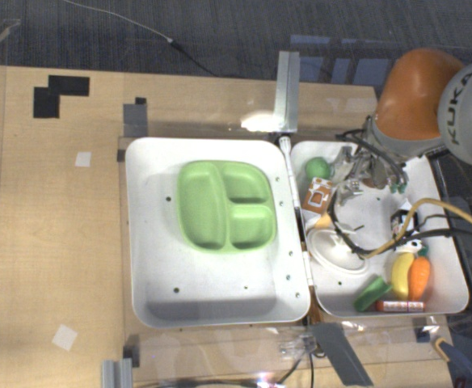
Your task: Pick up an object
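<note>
- Small orange-and-white box (318,196): one, lying in the right bin (379,217) near its left wall, just below the green ball (318,168). This was the loose thing nearest the gripper.
- Green ball: one, in the upper left corner of the right bin.
- Gripper (356,183): hung over the upper middle of the right bin, just to the right of the box and the ball. Cables crossed in front of it, so it could not be told whether it was wide or narrow, nor whether it touched anything.
- White bowl (337,253): one, low in the left half of the right bin, below the box.
- Green cylinder (371,293): one, lying at a slant near the front wall of the right bin.
- Yellow piece (401,272) and orange carrot (419,277): one of each, side by side and touching, in the lower right part of the right bin, the carrot to the right.
- Red-and-white tube (400,305): one, lying flat along the front wall, just below the yellow piece and the carrot.
- Right bin, count: seven loose things in all.
- Left bin (155,217): held one thing, a green divided plate (224,204) with three compartments, set near the middle and slightly toward the back.
- Arm (418,95): entered from the upper right, its orange band above the far right corner of the right bin.
- Bench (50,241): pale wood, bearing the two white bins side by side.
</note>
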Tool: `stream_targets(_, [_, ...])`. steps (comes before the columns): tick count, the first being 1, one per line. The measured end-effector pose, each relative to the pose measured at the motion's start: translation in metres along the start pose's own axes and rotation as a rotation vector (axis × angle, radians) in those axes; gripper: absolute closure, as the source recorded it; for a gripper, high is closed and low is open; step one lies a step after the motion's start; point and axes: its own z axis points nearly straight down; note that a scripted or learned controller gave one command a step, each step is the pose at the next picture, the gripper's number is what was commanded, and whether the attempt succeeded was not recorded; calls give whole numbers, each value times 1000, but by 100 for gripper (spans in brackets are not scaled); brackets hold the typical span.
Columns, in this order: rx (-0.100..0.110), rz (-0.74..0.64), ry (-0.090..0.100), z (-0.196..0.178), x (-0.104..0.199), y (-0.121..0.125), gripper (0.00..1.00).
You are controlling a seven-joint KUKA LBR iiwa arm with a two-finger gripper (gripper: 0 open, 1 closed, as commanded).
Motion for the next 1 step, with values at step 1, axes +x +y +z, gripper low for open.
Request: stream_targets(1, [-18,-166,16,-130,-11,-47,100])
